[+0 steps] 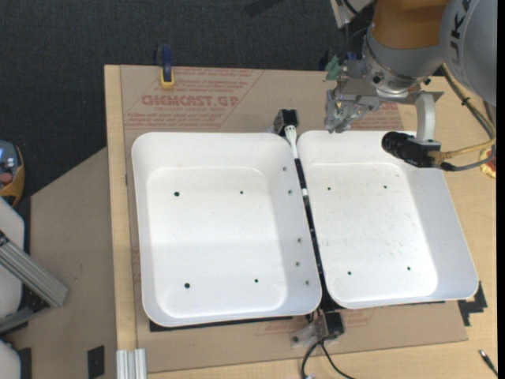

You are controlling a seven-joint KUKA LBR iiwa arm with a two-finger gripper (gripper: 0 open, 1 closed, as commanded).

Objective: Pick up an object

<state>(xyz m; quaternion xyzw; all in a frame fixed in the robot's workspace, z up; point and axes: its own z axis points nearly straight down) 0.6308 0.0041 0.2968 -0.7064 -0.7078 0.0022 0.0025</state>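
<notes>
My gripper (342, 121) hangs from the grey arm with the orange band at the top right. It points down over the far rim of the right bin (442, 212), near that bin's far left corner. Its tip is small and partly in shadow, and nothing shows clearly beneath it. The left bin (158, 212) lies beside the right one. Both white floors show only small dark dots.
A black unit with a cable (406, 148) sticks out over the right bin's far right part. A black clamp (286, 121) sits at the far end of the seam between the bins. A blue clamp (164, 63) stands on the board's far left edge.
</notes>
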